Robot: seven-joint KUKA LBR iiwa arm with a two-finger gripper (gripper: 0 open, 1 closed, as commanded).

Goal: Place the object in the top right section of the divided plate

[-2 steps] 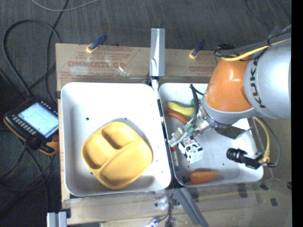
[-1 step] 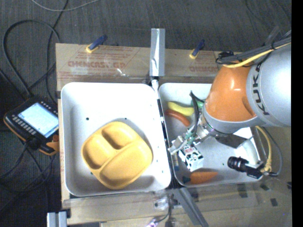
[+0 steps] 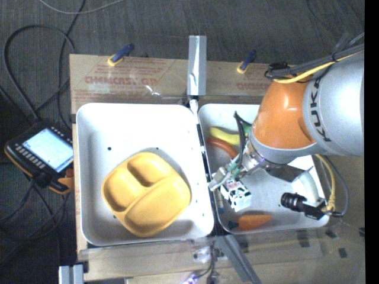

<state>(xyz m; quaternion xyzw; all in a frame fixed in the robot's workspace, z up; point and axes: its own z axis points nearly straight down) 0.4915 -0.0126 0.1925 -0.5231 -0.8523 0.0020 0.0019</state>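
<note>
Stock of the bench, taken from my own place at the 3 o'clock edge of the view.

1. Left bin (image 3: 95, 129): white and shallow. It holds item 2.
2. Divided plate (image 3: 160, 203): yellow, three sections, lying toward the 6 o'clock half of the left bin and turned at a slant. Its two smaller sections face 10 to 12 o'clock and its large one faces 4 o'clock.
3. Right bin (image 3: 278, 216): white, touching the left bin along their shared wall. It holds items 4 to 7.
4. My claw (image 3: 235, 193): low over the right bin's 8 o'clock part, close to the shared wall. I cannot tell from this view whether it is apart, together or clamped on anything.
5. Carrot (image 3: 254, 221): orange, lying flat at 6 o'clock in the right bin, just beside my claw at its 5 o'clock, apart from it.
6. Yellow curved piece (image 3: 224, 136): at 11 o'clock in the right bin, partly under my arm (image 3: 343, 105).
7. Reddish curved piece (image 3: 227, 149): just beside item 6, on its 6 o'clock side.
8. Orange band (image 3: 284, 114): on my arm, over the middle of the right bin.
9. Handset (image 3: 41, 152): lit screen, off the bench at 9 o'clock.
10. Two blue clamps (image 3: 120, 54) (image 3: 247, 60): on the board's 12 o'clock edge.

Every loose piece lies in the right bin, well apart from the plate.
</note>
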